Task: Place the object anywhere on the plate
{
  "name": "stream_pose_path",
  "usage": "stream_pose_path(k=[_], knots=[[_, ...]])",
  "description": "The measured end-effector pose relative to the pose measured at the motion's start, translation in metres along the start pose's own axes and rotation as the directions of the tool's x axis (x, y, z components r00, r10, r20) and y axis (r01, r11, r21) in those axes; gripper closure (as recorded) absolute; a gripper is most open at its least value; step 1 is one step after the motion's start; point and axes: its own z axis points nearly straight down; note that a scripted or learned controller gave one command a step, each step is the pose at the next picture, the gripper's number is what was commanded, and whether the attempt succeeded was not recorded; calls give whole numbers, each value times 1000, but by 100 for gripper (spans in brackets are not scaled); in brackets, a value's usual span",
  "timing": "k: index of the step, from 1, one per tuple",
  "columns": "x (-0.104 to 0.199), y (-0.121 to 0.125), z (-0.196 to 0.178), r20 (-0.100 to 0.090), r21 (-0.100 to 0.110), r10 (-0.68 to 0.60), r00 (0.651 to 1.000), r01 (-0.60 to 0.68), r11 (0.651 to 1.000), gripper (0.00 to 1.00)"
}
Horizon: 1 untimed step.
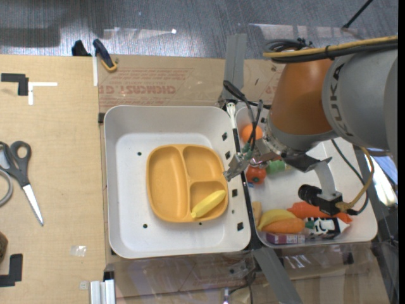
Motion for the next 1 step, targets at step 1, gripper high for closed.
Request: stream_pose_path(k=[1], knots=[[0, 0, 0, 0, 0, 0, 1000, 0, 1000, 0]])
